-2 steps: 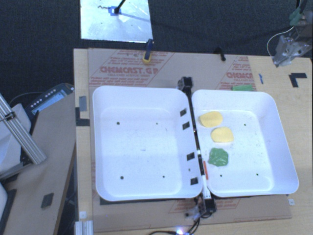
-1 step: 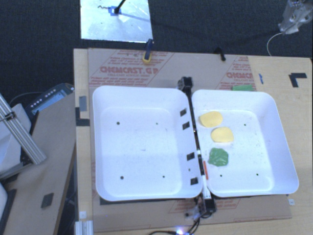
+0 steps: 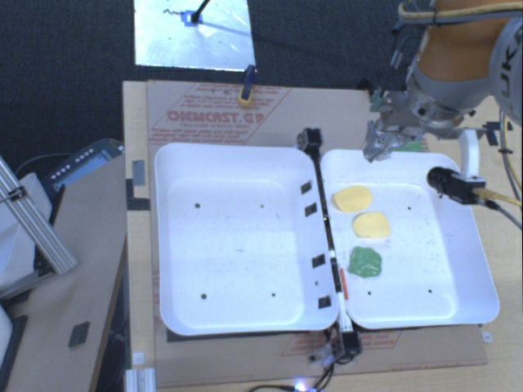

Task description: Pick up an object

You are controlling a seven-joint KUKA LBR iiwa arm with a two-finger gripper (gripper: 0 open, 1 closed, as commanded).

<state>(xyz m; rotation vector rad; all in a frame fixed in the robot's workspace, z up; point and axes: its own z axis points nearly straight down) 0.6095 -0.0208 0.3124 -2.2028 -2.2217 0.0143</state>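
Observation:
Three small objects lie in the right bin (image 3: 458,292) near its left wall: a yellow piece (image 3: 352,198), a second yellow piece (image 3: 371,225) just below it, and a green piece (image 3: 365,261) nearest the front. My gripper (image 3: 378,149) hangs over the bin's far edge, above and slightly right of the upper yellow piece, apart from all three. Nothing shows between its fingers.
The left bin (image 3: 237,235) sits beside the right one, with a black clip strip (image 3: 323,219) along the seam. A black camera mount (image 3: 453,184) juts over the right bin's far right. A shiny metal plate (image 3: 194,23) lies beyond the bench.

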